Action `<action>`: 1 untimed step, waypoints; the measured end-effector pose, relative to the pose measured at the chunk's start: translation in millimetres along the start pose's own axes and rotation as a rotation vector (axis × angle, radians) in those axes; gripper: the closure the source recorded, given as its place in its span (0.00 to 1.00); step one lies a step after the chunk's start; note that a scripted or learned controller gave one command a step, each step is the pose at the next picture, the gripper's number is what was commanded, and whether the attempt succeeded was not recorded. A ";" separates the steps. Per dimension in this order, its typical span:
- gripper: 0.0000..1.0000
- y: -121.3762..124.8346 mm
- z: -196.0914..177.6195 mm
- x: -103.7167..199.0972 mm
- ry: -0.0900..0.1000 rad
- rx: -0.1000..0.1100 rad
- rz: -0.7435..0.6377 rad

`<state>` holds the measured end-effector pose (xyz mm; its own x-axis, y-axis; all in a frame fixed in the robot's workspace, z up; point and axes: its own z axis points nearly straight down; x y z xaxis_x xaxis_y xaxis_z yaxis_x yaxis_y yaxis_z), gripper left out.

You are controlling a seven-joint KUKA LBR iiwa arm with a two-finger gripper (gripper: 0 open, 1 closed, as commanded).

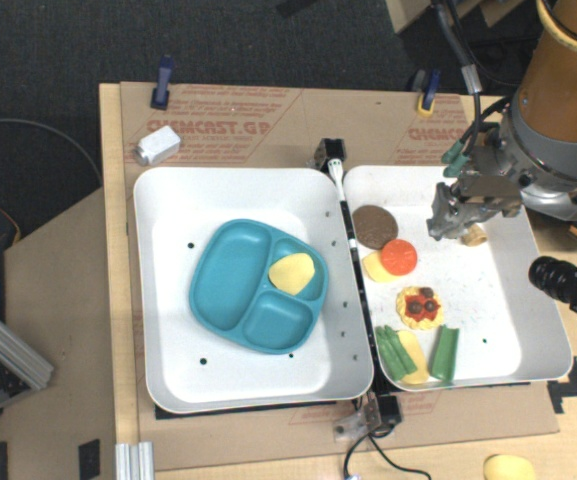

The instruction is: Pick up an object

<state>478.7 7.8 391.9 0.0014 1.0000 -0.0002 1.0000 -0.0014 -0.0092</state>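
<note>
My gripper (455, 224) hangs over the back of the right bin (528, 298), just right of a brown disc (374, 225). A small tan piece (476, 235) lies right at the gripper's lower right tip; whether it is gripped is hidden. Nearer the bin's left wall lie an orange-red round piece (399, 257) and a pale yellow piece (374, 266). In front of them sit a yellow tart with dark berries (420, 307), two green pods (395, 352) (445, 353) and a yellow slice (414, 366).
The left bin (168, 268) holds a teal divided plate (230, 288) with a yellow lump (292, 273) in its right compartment. A black divider strip (346, 230) runs between the bins. The right half of the right bin is bare white floor.
</note>
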 end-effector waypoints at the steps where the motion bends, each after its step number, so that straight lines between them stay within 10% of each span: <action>1: 1.00 1.4 -15.8 -0.2 0.000 -0.014 -0.001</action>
<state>480.2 7.6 407.7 0.0004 1.0000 -0.0002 1.0000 -0.0004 0.0050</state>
